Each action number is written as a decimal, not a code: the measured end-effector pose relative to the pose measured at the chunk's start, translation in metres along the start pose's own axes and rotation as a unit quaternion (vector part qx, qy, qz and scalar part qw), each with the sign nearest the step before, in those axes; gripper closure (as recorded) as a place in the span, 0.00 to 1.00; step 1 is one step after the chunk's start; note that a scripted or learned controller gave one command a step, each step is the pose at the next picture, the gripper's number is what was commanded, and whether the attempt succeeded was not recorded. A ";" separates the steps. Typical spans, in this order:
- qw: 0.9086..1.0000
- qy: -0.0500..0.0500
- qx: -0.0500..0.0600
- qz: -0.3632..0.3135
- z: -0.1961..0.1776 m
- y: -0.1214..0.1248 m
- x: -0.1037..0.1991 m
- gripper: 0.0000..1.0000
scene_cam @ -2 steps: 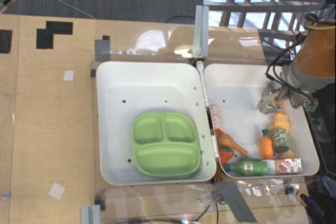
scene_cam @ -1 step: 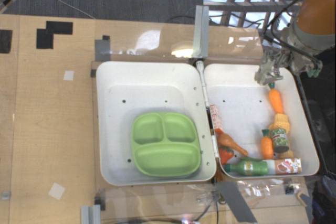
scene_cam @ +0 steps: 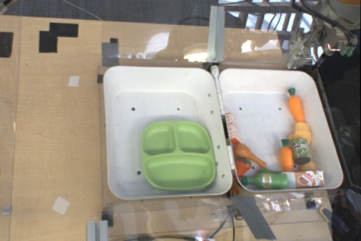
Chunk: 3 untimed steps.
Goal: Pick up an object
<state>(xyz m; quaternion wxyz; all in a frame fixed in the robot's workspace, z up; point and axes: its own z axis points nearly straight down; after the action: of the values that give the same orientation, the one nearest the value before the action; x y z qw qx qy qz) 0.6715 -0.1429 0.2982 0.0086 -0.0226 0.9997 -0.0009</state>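
Note:
The right bin (scene_cam: 265, 107) holds a toy carrot (scene_cam: 295, 106) near its right wall, a yellow corn piece (scene_cam: 302, 131), a small dark jar (scene_cam: 300, 150), a second small carrot (scene_cam: 286, 157), a green bottle (scene_cam: 266, 180) along the front wall, a red and white packet (scene_cam: 308, 178) and an orange and red toy (scene_cam: 245, 156) by the divider. My gripper (scene_cam: 300, 51) hangs at the top right, above the back edge of the right bin and well clear of the objects. Nothing shows between its fingers.
The left bin (scene_cam: 130, 99) bears a green divided plate (scene_cam: 178, 154) toward its front. A metal post (scene_cam: 216, 36) stands behind the divider between the bins. Wooden bench surface (scene_cam: 51, 138) spreads to the left.

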 end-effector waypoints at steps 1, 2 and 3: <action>1.000 -0.002 0.001 0.015 -0.094 -0.007 -0.001 1.00; 0.999 0.006 -0.001 -0.044 -0.008 -0.040 0.004 1.00; 0.999 -0.004 0.001 -0.045 -0.026 -0.039 0.000 1.00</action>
<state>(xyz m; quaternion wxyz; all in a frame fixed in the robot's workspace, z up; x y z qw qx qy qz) 0.6729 -0.1815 0.3243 0.0123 -0.0679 0.9976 -0.0021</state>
